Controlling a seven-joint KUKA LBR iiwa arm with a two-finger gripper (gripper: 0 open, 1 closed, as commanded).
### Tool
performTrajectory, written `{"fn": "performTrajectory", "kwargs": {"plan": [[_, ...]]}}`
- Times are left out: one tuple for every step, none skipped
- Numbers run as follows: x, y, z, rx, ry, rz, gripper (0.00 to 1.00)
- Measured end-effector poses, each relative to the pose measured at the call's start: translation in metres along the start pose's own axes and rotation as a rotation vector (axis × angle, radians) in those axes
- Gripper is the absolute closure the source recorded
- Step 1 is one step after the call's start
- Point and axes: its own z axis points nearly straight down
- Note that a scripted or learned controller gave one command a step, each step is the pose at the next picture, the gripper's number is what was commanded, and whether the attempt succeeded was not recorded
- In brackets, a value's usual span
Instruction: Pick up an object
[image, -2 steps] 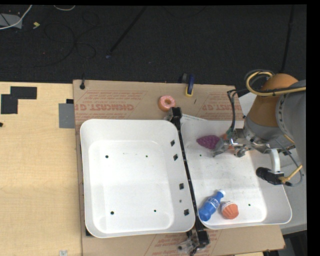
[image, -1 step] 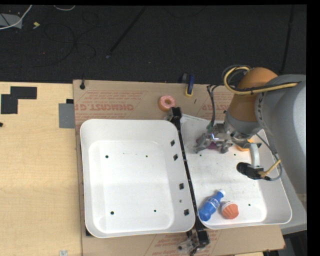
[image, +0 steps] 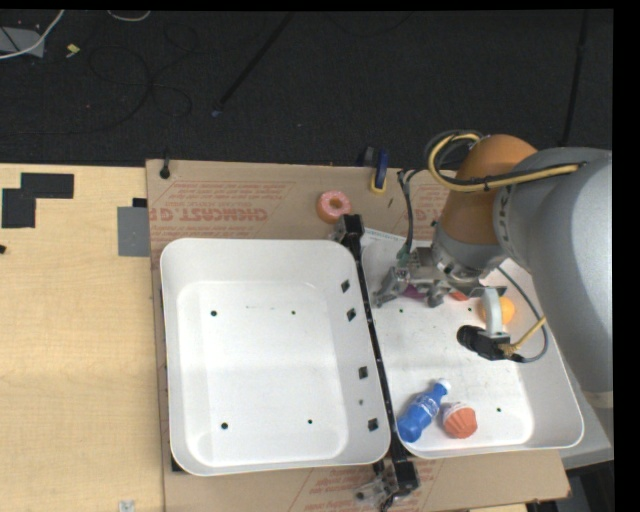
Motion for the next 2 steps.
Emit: {"fn": "performTrajectory", "kwargs": {"plan": [[-0.052,-0.063,0.000,0.004,-0.003,0.009,0.00],[-0.018,-0.140,0.001,0.004,0.002,0.006,0.00]]}}
